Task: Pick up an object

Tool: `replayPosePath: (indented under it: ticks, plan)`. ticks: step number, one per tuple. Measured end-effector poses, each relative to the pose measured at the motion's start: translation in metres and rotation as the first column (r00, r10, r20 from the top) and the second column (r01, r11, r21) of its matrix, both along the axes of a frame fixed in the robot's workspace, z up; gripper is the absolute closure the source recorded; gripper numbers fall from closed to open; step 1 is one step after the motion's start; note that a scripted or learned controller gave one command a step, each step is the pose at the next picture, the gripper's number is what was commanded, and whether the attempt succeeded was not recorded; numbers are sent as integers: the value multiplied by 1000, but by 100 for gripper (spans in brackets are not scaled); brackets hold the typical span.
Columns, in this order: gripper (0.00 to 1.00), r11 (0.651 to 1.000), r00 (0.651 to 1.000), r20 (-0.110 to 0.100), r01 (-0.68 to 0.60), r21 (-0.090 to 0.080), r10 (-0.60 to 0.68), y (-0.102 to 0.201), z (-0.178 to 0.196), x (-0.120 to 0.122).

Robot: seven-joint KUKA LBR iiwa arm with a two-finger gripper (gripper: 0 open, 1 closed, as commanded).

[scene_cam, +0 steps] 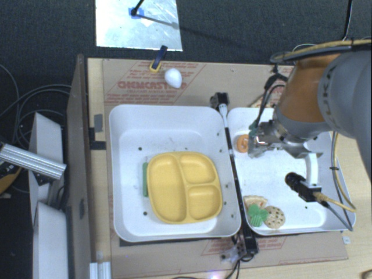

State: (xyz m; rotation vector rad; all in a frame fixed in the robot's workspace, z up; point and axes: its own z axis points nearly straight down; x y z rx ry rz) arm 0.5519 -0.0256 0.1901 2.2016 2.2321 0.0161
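Plastics, cardboard and foil, seen from above

The yellow divided tray (185, 186) is smooth moulded plastic with a soft sheen, lying in the left white bin (125, 156), itself matt plastic with faint specks. The counter (145, 80) wears flat brown cardboard printed in red, dull and papery. At 12 o'clock a crinkled foil sheet (139, 16) glares silver. At 3 o'clock the arm (331, 92) shows smooth grey casing and a satin orange band.

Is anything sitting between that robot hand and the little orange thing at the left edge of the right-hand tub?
Nothing visible stands between them. The end effector hangs right beside the orange object in the right bin, by the wall it shares with the left bin. The other small items lie at the near end of that bin, out of the way.
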Motion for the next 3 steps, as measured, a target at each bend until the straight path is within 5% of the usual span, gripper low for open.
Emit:
replayPosePath:
  ticks: [1,2,3]
  plan:
    - [100,1000,1000,-5,14,-5,-14,-53,-5,52]
    - [0,1000,1000,-10,11,-4,-11,-51,-6,49]
    - [0,1000,1000,-3,10,-4,-10,-71,-107,101]
